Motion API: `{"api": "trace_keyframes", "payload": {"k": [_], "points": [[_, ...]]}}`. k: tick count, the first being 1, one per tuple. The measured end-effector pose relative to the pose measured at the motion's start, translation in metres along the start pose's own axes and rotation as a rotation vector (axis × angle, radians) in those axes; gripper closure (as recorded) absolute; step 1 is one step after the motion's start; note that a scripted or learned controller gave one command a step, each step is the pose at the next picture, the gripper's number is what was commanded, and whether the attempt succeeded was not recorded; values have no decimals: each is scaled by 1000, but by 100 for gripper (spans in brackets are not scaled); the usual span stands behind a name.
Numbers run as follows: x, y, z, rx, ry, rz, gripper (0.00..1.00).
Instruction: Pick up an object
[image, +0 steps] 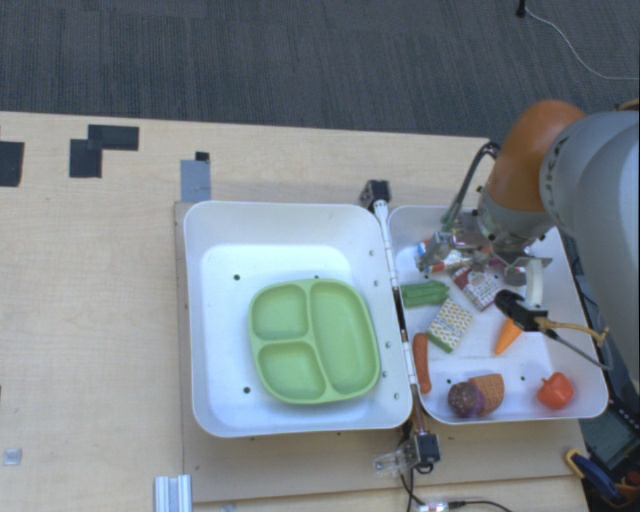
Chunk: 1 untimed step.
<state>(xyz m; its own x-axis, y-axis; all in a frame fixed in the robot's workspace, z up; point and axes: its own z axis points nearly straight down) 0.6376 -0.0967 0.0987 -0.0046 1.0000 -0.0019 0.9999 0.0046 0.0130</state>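
Nearest the camera, the tomato and carrot lie untouched in the right bin. Above them the pincer hovers low; whether it is open or holding anything I cannot tell, so the pickup looks not yet done.

I note the desk looks like pale, matt wood laminate. Both white bins read as smooth plastic with a soft sheen. The green divided plate looks like glossy moulded plastic. The arm's orange band appears satin-smooth; the floor looks like ribbed grey carpet.
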Motion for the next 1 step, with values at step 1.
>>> {"api": "trace_keyframes", "payload": {"k": [1], "points": [[0, 2, -12, -4, -1, -3, 100]]}}
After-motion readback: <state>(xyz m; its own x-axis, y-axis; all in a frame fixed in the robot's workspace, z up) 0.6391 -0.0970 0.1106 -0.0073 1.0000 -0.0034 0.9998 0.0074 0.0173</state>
